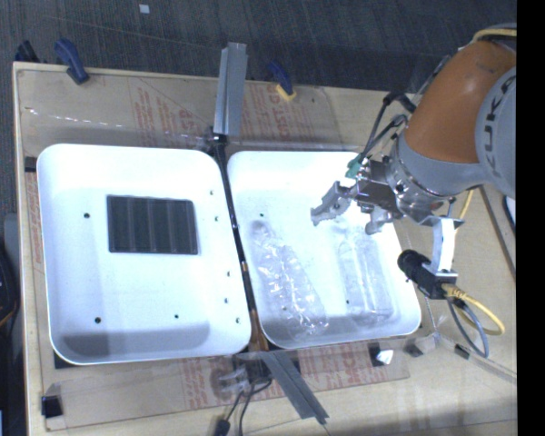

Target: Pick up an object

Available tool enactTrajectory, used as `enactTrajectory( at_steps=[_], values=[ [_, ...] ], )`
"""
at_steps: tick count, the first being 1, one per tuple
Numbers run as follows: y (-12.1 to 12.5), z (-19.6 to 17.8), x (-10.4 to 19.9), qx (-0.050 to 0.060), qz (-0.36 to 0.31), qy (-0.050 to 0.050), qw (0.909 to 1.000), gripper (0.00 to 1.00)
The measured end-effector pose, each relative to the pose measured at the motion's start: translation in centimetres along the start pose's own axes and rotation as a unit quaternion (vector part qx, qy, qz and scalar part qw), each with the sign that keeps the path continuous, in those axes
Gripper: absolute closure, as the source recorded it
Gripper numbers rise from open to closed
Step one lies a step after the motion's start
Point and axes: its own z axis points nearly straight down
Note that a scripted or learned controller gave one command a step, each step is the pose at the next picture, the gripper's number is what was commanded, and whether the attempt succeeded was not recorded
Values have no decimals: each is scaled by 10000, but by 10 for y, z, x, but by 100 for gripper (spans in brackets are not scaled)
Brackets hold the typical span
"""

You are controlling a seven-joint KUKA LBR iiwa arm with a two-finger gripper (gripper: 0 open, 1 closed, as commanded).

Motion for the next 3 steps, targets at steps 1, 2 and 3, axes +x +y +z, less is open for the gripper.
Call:
enactTrajectory(
  at_steps=[1,2,3],
  values=[
    [-9,-5,0,4,-98,6,10000,0],
    [-15,-12,5,-10,-215,3,9998,0],
    [71,46,-35,15,-42,-2,10000,0]
  ],
)
